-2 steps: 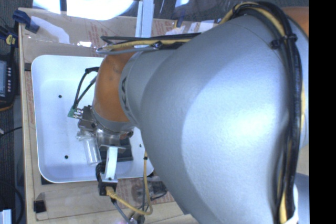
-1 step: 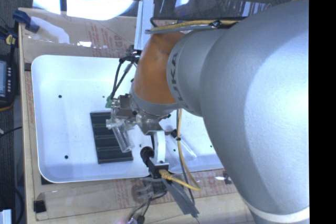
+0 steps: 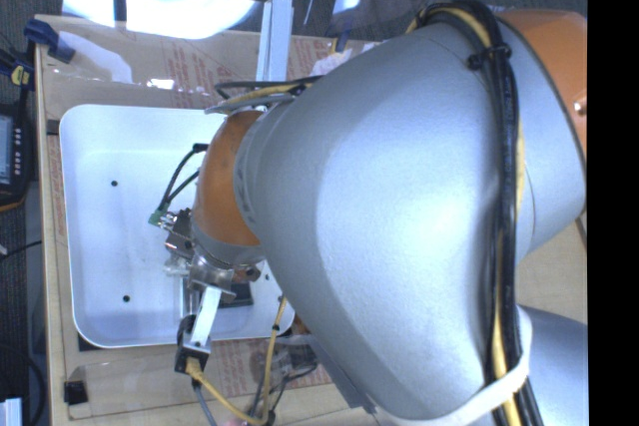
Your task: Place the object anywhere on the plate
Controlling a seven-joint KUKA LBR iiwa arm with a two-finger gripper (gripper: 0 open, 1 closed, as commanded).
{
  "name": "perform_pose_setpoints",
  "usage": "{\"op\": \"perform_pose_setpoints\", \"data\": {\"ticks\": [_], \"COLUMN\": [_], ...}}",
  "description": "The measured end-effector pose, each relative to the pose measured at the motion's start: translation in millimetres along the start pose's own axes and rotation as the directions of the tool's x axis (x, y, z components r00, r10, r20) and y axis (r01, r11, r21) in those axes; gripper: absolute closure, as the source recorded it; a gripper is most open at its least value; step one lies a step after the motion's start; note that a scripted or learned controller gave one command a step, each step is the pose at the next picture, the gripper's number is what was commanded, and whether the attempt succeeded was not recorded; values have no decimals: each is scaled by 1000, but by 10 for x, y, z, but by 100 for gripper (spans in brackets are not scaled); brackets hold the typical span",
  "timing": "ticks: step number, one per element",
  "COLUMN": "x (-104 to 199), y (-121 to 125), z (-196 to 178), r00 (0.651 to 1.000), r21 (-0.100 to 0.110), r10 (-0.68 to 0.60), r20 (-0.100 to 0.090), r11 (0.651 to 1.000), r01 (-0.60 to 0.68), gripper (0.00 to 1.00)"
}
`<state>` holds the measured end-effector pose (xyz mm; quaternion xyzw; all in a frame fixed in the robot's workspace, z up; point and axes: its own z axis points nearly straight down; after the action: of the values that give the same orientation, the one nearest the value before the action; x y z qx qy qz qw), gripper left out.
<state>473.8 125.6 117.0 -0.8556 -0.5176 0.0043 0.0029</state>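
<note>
The bin [image 3: 95,234] is occupied at its near right by the gripper [image 3: 200,259], under the arm [image 3: 399,214]; whether anything is grasped cannot be told, nor where the object lies. A low reach is judged in hand; a straight lift is called for next

No text legible. Faint red print ran in rows on pale sheet [image 3: 180,80] beyond far rim of left bin [image 3: 100,244]; letters too blurred to read. Same red print on near strip [image 3: 235,364] below bin, also unreadable. Dark device [image 3: 14,155] at left edge bore screen; marks too small to make out.
</note>
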Motion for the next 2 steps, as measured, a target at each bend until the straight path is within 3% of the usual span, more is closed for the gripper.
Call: {"op": "perform_pose_setpoints", "data": {"ticks": [1, 2], "x": [-622, 752], "y": [349, -391], "z": [-743, -674], "r00": [964, 743], "r21": [-9, -7], "r10": [-267, -669], "r20": [-2, 3], "r11": [964, 743], "r01": [267, 669], "gripper": [100, 100]}}
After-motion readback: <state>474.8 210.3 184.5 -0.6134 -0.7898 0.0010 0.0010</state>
